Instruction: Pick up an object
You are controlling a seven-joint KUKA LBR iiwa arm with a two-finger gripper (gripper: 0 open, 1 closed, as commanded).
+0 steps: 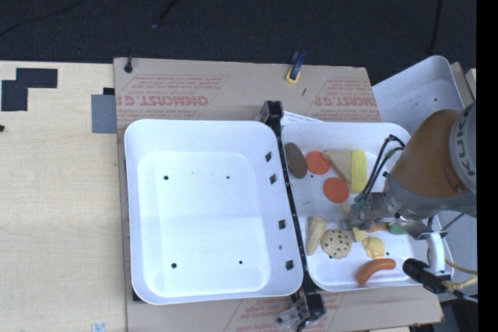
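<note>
The right bin (319,142) holds several toy foods. A brown oval piece (296,160) lies at its left, with two red-orange discs (317,162) (336,190) beside it. A yellow corn cob (358,169) and a pale wedge (338,161) lie toward the back. A cream cone-shaped piece (315,233), a speckled cookie (336,243), a small yellow piece (374,247) and an orange sausage (376,270) lie at the front. My gripper (364,215) is low in this bin, just right of the cookie and above the small yellow piece. The wrist hides its fingertips.
The left bin (204,210) lies beside the right one, split from it by a black clamp rail (282,190). Both bins rest on a cardboard sheet (233,93). A yellow and blue clip (295,68) sits at the cardboard's far edge. My arm's orange band (432,155) overhangs the right bin's right side.
</note>
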